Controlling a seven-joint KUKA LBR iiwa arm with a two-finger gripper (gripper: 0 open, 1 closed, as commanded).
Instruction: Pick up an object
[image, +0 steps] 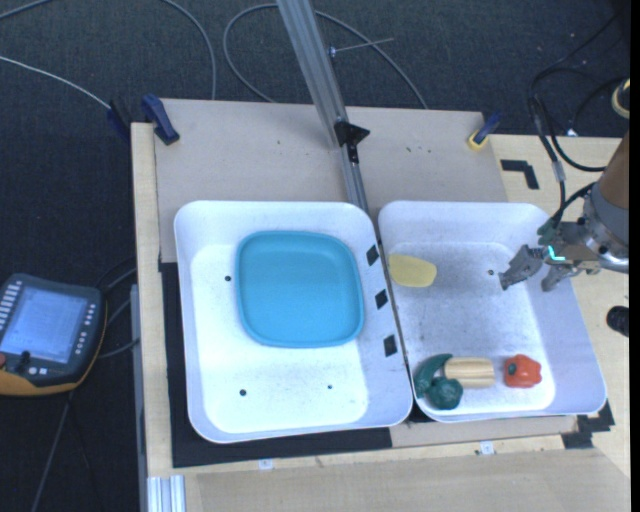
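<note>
The right bin (560, 330) holds a pale yellow piece (411, 270) near its left wall. Along its front lie a dark green item (438, 382), a tan wooden block (470, 372) and a red pepper-like toy (520, 371). My gripper (533, 272) hangs over the bin's right part, above and behind the red toy. Its two fingers are spread with nothing between them.
The left bin (205, 330) carries a blue square plate (299, 288). A metal pole (325, 85) slants down to the gap between the bins. A handheld pendant (45, 330) lies off the bench at the left. Cables run across the dark floor.
</note>
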